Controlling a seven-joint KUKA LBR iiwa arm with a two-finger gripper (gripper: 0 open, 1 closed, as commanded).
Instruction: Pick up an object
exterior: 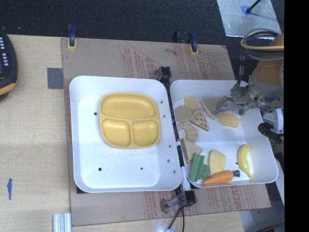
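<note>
The right bin holds several toy foods: a yellow crinkled piece, a tan wedge, a round tan biscuit, a waffle triangle, a banana, a yellow slice, a carrot and a green vegetable. My gripper hangs over the bin's upper part, just above the yellow crinkled piece and right of the tan wedge. Its fingers look spread, with nothing between them.
The left bin carries a yellow divided plate. More tan pieces lie along the right bin's left wall. The arm's orange band rises at the right edge. A black hinge sits between the bins.
</note>
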